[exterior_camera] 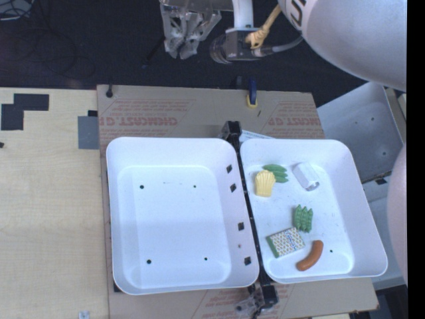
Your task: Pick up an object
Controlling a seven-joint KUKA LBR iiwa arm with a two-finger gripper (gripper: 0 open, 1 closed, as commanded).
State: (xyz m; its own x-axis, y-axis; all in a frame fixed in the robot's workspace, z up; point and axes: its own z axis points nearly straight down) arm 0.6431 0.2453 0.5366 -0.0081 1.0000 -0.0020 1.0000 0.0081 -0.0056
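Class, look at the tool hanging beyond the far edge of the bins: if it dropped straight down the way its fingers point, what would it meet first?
Probably the brown board behind the left bin, not any object; depth is unclear from this slanted view, where the tool hangs.

bench: pale wood [46,198] | cardboard sheet [199,111] | floor: dark [80,38]

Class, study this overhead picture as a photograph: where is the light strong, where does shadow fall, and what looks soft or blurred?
Camera view: the arm at upper right is washed out and soft-edged; the left bin carries a faint grey shade across its floor; the background behind the claw is almost black; the small items in the right bin look slightly fuzzy.
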